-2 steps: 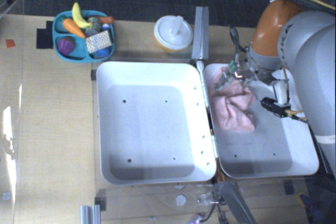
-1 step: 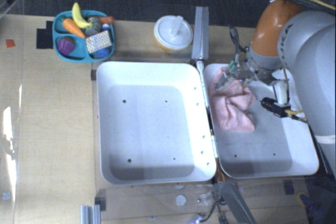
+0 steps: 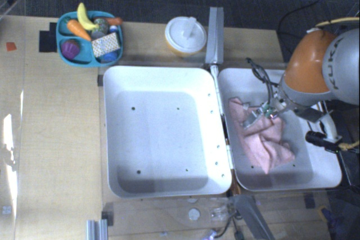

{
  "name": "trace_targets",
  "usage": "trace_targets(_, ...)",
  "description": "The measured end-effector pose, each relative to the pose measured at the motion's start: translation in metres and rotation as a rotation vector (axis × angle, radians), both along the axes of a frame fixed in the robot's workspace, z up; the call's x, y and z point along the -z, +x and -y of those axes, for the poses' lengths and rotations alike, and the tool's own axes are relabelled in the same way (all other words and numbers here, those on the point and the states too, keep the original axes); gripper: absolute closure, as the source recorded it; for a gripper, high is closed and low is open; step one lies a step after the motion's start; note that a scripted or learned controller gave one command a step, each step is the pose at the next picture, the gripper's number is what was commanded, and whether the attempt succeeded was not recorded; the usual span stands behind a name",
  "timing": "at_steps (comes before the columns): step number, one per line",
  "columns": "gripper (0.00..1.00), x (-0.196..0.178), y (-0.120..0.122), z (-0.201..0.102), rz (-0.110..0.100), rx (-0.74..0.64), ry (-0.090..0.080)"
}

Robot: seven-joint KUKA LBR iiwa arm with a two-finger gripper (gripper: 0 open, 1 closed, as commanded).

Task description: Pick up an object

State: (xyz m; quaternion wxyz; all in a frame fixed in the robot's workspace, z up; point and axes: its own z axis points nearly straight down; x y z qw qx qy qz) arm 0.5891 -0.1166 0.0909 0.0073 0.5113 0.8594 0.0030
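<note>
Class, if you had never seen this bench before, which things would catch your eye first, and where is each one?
The grey arm with its orange band leans in from the right, its gripper down at a crumpled pink cloth in the right bin. At the back left, a blue divided tray holds bright toy food, including a yellow banana.

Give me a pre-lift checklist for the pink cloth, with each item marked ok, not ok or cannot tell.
1. Target present: a pink cloth lies crumpled in the right bin. Ok.
2. Hand placement: the hand sits at the cloth's upper edge, over the bin. Ok.
3. Grip on cloth: the view is too cluttered there to show fabric between the fingers. Cannot tell.
4. Cloth free of the bin wall: it lies on the floor, short of the divider. Ok.
5. Cables: black cables loop near the wrist, snag risk unclear. Cannot tell.
6. Drop spot: the left bin has bare floor. Ok.
</note>
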Motion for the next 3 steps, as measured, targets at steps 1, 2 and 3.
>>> trace_targets(1,1.0,-0.014,0.005,-0.001,0.015,-0.002,-0.001)
trace_targets(2,0.0,-0.014,0.005,-0.001,0.014,-0.002,-0.001)
trace_targets(3,0.0,0.0,-0.018,0.011,0.002,-0.023,0.0)
